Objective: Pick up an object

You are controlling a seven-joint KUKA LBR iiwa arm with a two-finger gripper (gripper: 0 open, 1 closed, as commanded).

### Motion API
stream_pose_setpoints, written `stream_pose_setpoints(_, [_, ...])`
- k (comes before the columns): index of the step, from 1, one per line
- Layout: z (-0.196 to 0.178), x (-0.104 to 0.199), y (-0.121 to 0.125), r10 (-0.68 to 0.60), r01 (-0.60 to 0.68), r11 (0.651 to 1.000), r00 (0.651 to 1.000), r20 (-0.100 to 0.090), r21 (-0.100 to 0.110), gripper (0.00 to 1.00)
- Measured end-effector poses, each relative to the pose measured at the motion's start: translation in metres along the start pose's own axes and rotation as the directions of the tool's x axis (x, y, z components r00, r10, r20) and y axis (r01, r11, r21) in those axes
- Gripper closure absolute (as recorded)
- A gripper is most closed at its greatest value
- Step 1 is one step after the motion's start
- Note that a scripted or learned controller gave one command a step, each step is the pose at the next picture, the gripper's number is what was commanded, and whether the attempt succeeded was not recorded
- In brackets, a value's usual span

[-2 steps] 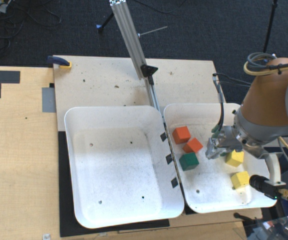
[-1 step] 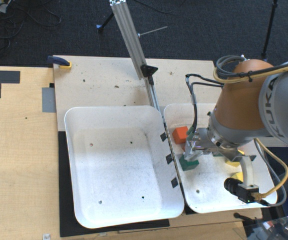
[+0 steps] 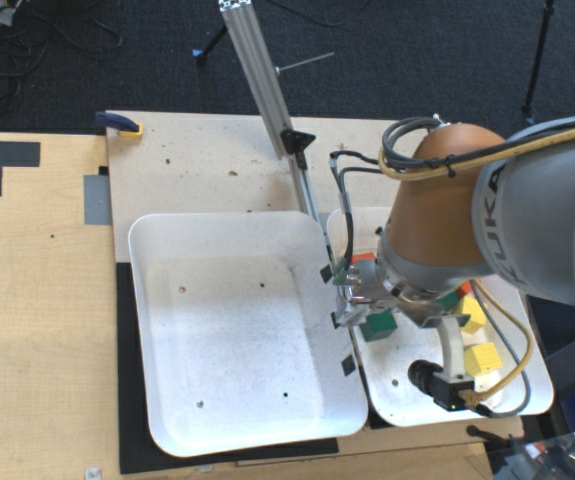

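KUKA arm is reaching in from the right and hanging over the right bin, its orange band and grey housing covering most of that bin's upper half. The gripper is sitting low at the bin's left wall, right by the seam where the two bins are meeting. Can't tell whether it's spread or closed (the wrist is blocking the look down onto it), so not calling a grasp. The green block is lying in the right bin just beside the gripper, on its lower-right side, touching or nearly touching the metalwork. The upper yellow block is peeking out from under the arm further right in the same bin, and the lower yellow block is lying just below it, near the bin's right wall. A small teal piece is showing between the arm and the upper yellow block, and an orange-red bit is sticking out just above the gripper; can't tell what either one is. A small black scrap is lying at the right bin's left rim, below the gripper. The left bin is showing a few dark specks on its floor. Behind the bins a slanted aluminium bar is rising from the bench, and a blue-and-yellow clamp is lying near the far left corner of the pale board under the bins.
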State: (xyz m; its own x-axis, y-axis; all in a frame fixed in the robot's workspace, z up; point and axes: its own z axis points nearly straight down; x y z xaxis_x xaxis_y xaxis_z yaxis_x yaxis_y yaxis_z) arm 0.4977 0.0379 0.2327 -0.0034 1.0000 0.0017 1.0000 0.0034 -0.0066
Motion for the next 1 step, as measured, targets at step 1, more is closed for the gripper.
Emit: stream_pose_setpoints(1, [-0.0083,0.0535,-0.0035,-0.002,0.002,1.000,1.000,0.000,-0.003,1.00])
